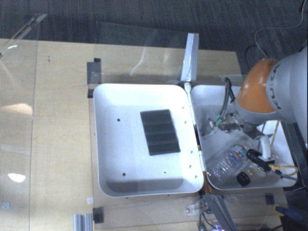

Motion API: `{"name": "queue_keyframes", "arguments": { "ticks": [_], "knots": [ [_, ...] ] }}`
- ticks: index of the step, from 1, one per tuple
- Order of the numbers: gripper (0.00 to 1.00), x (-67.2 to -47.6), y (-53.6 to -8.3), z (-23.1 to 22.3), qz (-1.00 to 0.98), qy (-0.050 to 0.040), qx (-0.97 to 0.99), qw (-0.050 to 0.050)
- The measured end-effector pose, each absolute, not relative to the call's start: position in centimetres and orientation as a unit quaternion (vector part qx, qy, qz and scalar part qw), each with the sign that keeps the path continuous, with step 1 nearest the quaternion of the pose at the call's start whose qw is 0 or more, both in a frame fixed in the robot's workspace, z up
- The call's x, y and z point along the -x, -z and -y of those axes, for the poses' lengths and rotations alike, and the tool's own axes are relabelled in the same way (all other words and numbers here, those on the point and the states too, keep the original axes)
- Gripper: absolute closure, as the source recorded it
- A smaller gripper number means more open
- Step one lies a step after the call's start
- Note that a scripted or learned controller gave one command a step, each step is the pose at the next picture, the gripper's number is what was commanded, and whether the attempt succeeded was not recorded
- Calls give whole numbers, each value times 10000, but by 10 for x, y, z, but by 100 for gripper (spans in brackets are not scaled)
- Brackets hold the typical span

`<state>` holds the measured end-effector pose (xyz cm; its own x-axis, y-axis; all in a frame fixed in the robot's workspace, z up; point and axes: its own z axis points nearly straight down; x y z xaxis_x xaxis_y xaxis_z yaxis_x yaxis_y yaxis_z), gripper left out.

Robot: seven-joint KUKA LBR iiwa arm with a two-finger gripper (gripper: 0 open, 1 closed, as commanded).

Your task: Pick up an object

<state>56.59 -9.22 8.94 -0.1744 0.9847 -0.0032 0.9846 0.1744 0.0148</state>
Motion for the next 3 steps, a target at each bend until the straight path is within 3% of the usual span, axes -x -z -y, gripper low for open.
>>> {"name": "queue_keyframes", "arguments": {
  "ticks": [1,2,3],
  "knots": [
    [0,-668,-88,130,-8335,13,-5525,-66],
    [0,-533,-147,155,-7951,-16,-6064,27],
    [0,-510,-90,146,-8081,-46,-5890,73]
  ]
}}
